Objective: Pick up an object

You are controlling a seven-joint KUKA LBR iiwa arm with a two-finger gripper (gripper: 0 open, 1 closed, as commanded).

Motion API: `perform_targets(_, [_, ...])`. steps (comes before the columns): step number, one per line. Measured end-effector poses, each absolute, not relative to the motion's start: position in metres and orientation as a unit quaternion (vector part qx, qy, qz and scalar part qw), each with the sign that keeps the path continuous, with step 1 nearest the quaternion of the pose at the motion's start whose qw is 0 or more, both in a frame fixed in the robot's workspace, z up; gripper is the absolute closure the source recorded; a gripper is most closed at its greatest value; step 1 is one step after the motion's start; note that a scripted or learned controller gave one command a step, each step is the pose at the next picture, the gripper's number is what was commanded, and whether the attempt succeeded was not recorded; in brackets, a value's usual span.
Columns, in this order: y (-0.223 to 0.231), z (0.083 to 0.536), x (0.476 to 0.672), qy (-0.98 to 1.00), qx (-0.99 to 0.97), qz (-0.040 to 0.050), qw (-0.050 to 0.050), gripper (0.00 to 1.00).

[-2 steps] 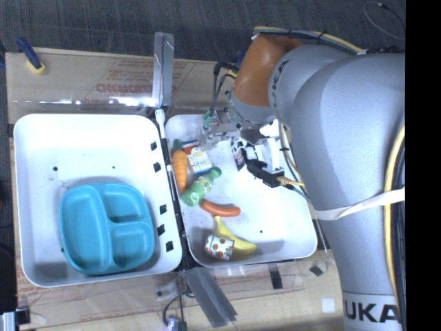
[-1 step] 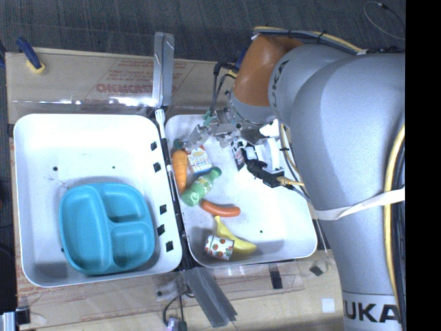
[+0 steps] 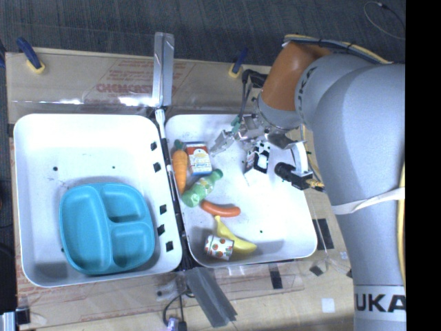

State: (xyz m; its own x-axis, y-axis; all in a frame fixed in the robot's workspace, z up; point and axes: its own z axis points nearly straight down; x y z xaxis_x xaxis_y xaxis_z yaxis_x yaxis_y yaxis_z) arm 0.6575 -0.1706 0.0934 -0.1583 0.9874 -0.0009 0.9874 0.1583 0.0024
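A: Where is the arm?

B: The grey arm (image 3: 358, 157) reaches in from three o'clock, with its orange band (image 3: 286, 74) at about one o'clock. The gripper (image 3: 238, 143) hangs over the upper part of the right bin (image 3: 296, 219).

A: Is it clenched or released?

B: Released. The fingers stand apart, one pointing toward nine o'clock near the small box, the other toward six o'clock. Nothing sits between them.

A: And the things to pick?

B: All lie along the nine o'clock side of the right bin. The orange carrot (image 3: 180, 169) lies against the bin wall, with the small box (image 3: 199, 158) just beside it at its three o'clock. Below them is the green bottle (image 3: 201, 188), tilted. Toward six o'clock comes the red sausage (image 3: 221, 209), then the yellow banana (image 3: 233, 237), and the small printed can (image 3: 218, 247) touching the banana at the bin's six o'clock edge.

A: The other bin?

B: The left bin (image 3: 41, 136) holds a blue divided tray (image 3: 107, 227) at its six o'clock end.
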Motion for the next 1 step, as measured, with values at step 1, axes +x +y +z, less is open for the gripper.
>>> perform_targets(1, [-0.2091, 0.0939, 0.6582, 0.764, 0.646, 0.0004, 0.001, 0.00])
